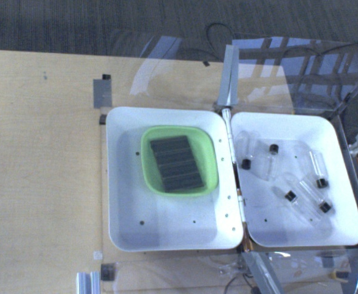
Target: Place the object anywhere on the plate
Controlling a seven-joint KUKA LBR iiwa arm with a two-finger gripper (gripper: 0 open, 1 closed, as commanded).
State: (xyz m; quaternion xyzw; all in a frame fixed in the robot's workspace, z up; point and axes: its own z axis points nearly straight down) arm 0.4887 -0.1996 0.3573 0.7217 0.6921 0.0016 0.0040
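Vials (287, 176), about 5 clear ones with black caps, lie scattered in the right bin (344, 225), well apart from the green plate (210, 164) holding a dark ridged block (176, 163); being transparent and round, one may slip or roll.

matt green plate (210, 164), clear, perhaps plastic vials (301, 192)

1. We see even, bright overhead light, with a cool bluish cast on both white bins (166, 234).
2. Soft shadow lies along the left bin's inner left wall.
3. Pale streaked reflections cross the counter (38, 164) above the bins.
4. Overall slightly soft; the clear vials (289, 176) barely separate from the right bin's floor.
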